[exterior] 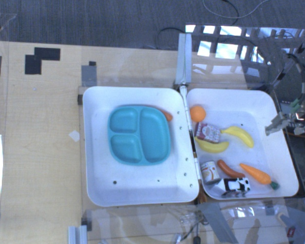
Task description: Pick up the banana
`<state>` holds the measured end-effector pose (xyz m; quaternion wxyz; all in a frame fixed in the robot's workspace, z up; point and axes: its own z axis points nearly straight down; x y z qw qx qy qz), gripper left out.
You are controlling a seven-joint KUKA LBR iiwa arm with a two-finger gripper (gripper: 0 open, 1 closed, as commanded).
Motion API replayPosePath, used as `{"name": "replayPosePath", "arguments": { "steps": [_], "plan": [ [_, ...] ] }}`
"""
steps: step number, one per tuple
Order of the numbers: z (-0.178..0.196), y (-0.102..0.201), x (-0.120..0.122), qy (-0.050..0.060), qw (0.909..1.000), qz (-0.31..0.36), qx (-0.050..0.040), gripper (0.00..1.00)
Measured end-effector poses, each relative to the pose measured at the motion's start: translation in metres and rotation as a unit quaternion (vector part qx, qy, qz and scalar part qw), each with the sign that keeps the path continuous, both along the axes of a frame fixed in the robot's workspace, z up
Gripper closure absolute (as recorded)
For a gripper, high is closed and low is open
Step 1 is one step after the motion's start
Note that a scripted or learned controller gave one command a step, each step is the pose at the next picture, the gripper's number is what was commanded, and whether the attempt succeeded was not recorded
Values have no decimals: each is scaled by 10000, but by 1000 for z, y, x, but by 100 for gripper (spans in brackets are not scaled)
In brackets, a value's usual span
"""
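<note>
Nearest the camera, along the front edge of the right bin [274, 103], a small black-and-white toy car [236, 185] is lying beside a short tin can [209, 171] that is sitting close to the divider between the bins. Just behind the car, a brown sausage [230, 169] is lying at a slant, and to its right an orange carrot [257, 175] with a green tip is pointing toward the front right corner.

Farther back, in the middle of the right bin, two bananas are lying. One banana [240, 135] is resting toward the centre, curving down to the right. A second yellow banana [212, 146] is lying nearer the divider, just in front of a small red and white carton [208, 131]. Behind the carton, an orange [197, 113] is sitting against the divider.

The left bin [94, 151] is holding a blue divided plate [140, 135], with an orange-coloured item [166, 115] peeking out from behind its far right edge.

At the right edge of the right bin, the gripper [277, 124] is hanging over the rim, well apart from both bananas. Whether it is spread or pressed together cannot be told, and nothing is visible in its grasp.
</note>
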<state>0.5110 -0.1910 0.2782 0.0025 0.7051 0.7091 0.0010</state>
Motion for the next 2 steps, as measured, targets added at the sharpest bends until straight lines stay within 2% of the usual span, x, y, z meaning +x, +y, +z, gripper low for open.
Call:
{"name": "replayPosePath", "arguments": {
  "steps": [1, 2],
  "plan": [
    [-127, 48, -17, 9, 9999, -102, 7, 0],
    [-114, 84, -19, 2, 9979, 647, 5, 0]
  ]
}}
